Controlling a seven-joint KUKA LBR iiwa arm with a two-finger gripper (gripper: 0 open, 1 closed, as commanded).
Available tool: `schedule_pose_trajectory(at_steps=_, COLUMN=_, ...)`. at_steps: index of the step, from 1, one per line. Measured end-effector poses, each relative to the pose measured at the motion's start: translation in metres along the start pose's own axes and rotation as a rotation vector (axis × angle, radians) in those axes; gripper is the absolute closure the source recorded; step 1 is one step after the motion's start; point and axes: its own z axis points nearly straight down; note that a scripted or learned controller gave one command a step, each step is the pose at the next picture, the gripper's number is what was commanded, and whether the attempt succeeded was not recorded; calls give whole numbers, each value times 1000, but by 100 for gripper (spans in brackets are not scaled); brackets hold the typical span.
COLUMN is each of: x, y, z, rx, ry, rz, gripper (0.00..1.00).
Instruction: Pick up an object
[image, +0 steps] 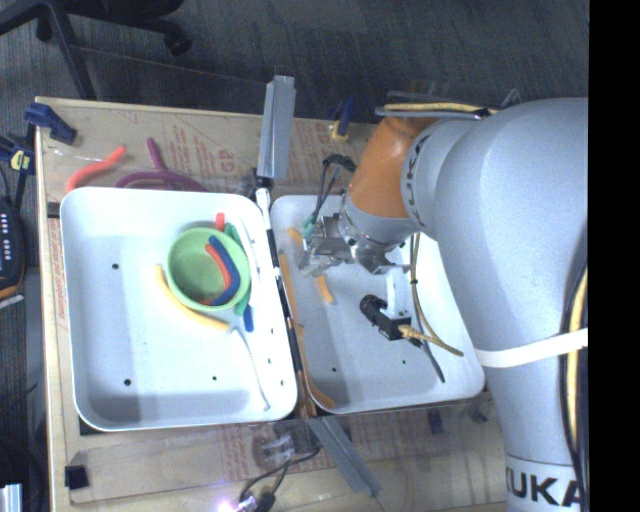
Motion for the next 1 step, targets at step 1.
schedule_pose_trajectory(at_steps=1, x=-1, y=0, z=0, rx=0, ry=-3, rz=0, gripper=0)
